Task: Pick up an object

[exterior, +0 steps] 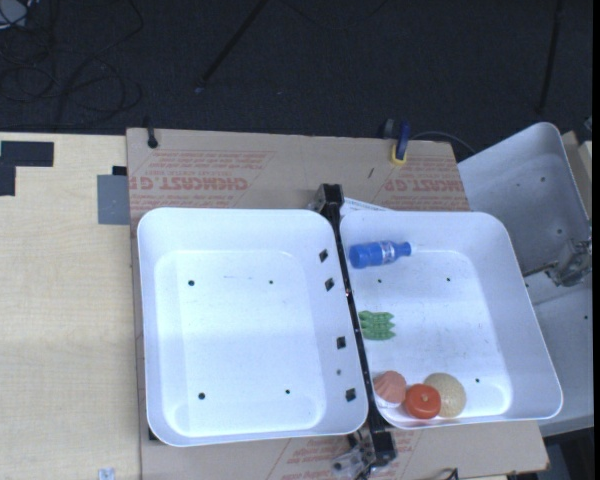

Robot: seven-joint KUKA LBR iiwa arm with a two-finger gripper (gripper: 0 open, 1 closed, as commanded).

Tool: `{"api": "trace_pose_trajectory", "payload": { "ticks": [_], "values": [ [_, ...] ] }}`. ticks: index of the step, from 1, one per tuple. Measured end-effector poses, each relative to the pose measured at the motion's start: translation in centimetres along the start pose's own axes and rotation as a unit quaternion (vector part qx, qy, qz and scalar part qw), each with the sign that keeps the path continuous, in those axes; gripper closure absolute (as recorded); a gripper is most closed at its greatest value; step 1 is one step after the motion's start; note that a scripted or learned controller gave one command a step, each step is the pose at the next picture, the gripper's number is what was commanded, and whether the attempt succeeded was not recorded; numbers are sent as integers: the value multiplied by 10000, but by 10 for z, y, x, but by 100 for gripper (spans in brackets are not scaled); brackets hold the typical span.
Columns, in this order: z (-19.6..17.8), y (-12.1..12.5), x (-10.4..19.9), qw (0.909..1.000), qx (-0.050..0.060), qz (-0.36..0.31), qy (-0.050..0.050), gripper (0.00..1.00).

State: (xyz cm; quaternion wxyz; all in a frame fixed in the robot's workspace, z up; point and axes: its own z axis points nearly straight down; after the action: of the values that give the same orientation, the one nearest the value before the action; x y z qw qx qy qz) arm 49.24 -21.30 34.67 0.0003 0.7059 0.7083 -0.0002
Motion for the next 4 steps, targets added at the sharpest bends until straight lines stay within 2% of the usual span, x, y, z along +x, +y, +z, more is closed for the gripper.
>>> {"api": "trace_pose_trajectory", "payload": {
  "ticks": [1,2,3,4],
  "values": [
    [11,9,0,10000,15,1,5,100],
    [98,42,1,10000,38,-7,16,100],
    [155,74,1,10000,30,-7,15,100],
    [67,103,-1,10000,-44,7,-15,100]
  ]
}}
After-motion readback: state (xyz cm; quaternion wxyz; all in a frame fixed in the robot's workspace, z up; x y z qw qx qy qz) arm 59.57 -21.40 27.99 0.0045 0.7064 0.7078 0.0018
